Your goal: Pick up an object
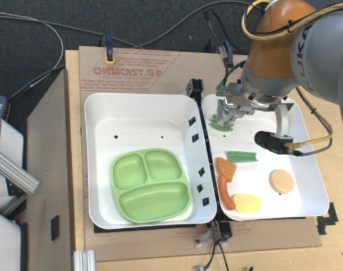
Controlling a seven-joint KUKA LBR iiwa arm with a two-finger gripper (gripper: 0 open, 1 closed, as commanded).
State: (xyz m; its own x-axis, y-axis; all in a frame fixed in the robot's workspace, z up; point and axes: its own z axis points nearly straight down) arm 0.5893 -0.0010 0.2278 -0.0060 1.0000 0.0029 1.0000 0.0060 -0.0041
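My gripper [230, 115] hangs over the far left corner of the right bin [307, 205], under the orange band of the arm. Right below its tip lies a small green leafy piece [220, 124], and I cannot make out whether the two touch. Nearer the front of this bin lie a green bean pod [241, 157], an orange wedge [227, 168], a long red-orange piece [224, 192], a yellow piece [247, 203] and a round tan disc [282, 181].
A green divided plate [152, 185] lies in the left bin [98, 151]. A black part with a yellow cable [271, 141] hangs from the arm over the right bin. The black divider [201, 145] runs between the bins. Cables cross the dark floor behind the bench.
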